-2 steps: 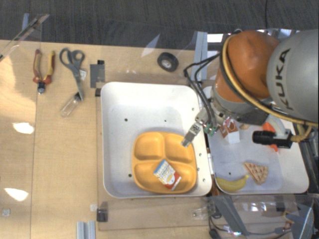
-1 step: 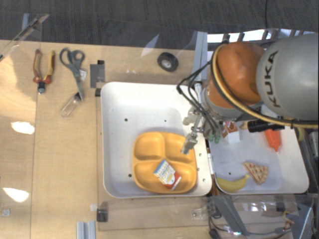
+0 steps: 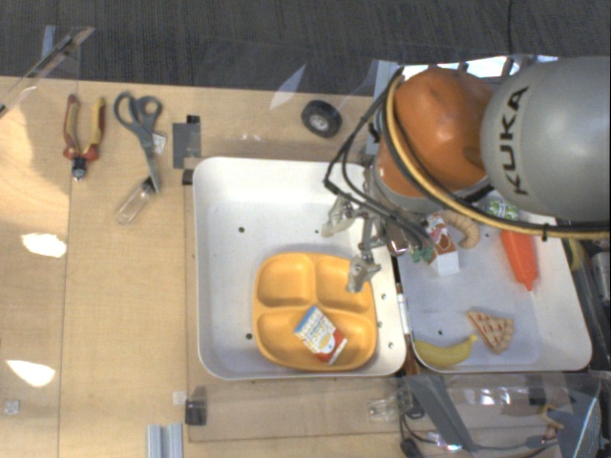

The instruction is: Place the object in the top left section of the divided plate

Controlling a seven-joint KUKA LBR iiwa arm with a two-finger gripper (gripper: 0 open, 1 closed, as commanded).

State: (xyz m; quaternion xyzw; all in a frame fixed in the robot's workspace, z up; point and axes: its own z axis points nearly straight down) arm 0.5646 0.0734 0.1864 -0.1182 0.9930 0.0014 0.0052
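The yellow divided plate (image 3: 286,299) lies in the left white bin (image 3: 224,256), toward its front right. A small white, blue and red packet (image 3: 318,335) rests in the plate's large front section, right of centre. My gripper (image 3: 349,248) hangs over the plate's back right corner. It is open, with one finger (image 3: 336,219) behind the plate and the other finger (image 3: 362,271) above the plate's right rim. Nothing sits between them. The packet is a short way in front of the gripper and apart from it.
The right bin (image 3: 563,351) holds an orange carrot (image 3: 520,259), a waffle-patterned wedge (image 3: 492,330), a banana (image 3: 446,352) and a small red and white carton (image 3: 441,243). Scissors (image 3: 143,136), pliers (image 3: 81,134) and a tape roll (image 3: 322,116) lie on the bench.
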